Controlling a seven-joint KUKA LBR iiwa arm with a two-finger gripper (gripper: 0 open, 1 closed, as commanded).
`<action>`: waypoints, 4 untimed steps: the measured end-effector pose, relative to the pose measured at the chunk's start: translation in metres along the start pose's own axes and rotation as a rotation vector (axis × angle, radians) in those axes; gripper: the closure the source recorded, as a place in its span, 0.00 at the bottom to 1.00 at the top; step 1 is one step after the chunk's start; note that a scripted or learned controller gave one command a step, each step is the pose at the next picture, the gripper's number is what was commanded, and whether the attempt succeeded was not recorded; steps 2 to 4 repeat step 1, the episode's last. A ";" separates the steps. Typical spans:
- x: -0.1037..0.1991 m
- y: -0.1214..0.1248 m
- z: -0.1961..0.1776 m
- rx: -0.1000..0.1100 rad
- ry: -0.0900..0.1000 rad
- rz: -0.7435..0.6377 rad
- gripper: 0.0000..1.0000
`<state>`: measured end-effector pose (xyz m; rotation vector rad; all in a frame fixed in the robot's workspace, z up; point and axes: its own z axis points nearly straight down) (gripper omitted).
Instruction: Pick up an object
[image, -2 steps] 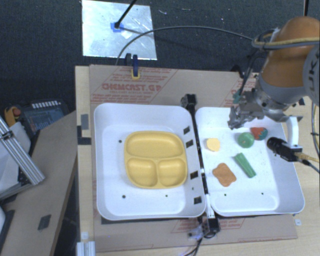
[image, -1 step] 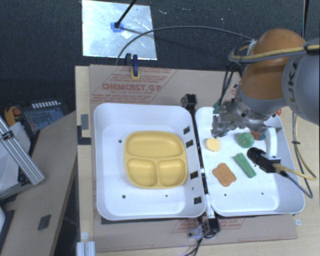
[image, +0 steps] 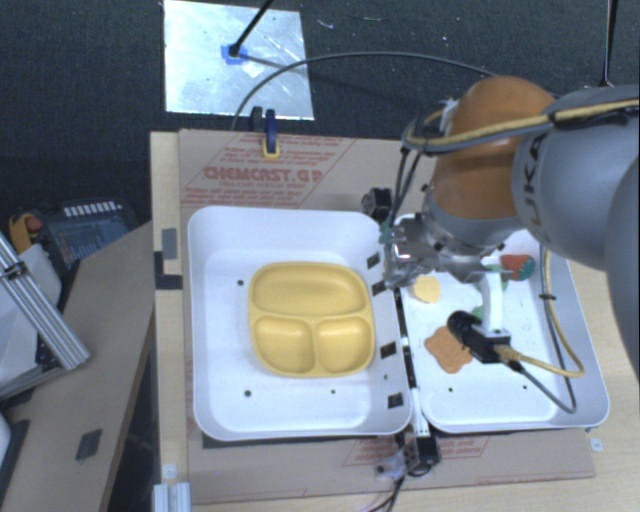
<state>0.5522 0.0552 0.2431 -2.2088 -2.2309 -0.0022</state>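
- At the near edge of the tabletop (image: 165, 330), the left bin (image: 290, 428) and the right bin (image: 520, 420) are seen side by side, touching along their shared rim.
- Nearest in the right bin, a brown flat piece (image: 445, 352) is seen lying on the floor; nothing grips it.
- In the middle of the left bin a yellow divided tray (image: 308, 318) is laid flat.
- Farther in, a pale yellow round piece (image: 427, 290) lies in the right bin, close to the shared rim.
- Just beyond it, the gripper (image: 398, 262) is held low over that rim, near the round piece. Whether it is open or closed cannot be told, and nothing is seen held in it.
- Farthest back in the right bin, a red and orange piece (image: 517, 266) lies beside the arm.
- The task is judged not yet done: every piece rests in a bin, so grasp and lift are left.
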 end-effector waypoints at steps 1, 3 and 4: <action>0.046 -0.024 0.012 0.001 0.000 0.000 1.00; 0.046 -0.024 0.012 0.001 0.000 0.000 1.00; 0.046 -0.024 0.012 0.001 0.000 0.000 1.00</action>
